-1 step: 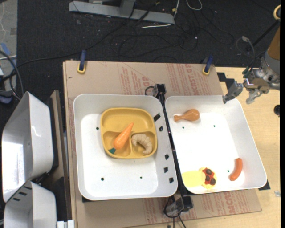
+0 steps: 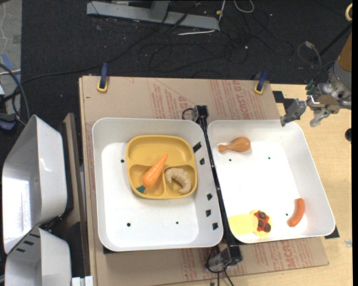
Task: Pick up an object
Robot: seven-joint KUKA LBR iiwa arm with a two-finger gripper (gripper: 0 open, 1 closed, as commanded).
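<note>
Background inventory:
- Brown board point(image 2: 168, 92) with faint red print, lying under both bins.
- Two yellow clamps on the board's far edge: one at left point(image 2: 102, 85), one at right point(image 2: 260, 85).
- Dark floor point(image 2: 56, 39) beyond the board, strewn with black cables point(image 2: 162, 39).
- Flat grey bar point(image 2: 154, 14) lying on that floor near the top.
- White containers point(image 2: 31, 173) standing off the board's left side, tilted.
- Light wooden surface point(image 2: 341, 167) at right.

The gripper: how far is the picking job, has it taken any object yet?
Nothing looks done yet. The gripper is open above the right bin's far corner, with nothing between its fingers. The chicken leg, sausage, carrot and shrimp all lie untouched. Descent, grasp and lift remain.
</note>
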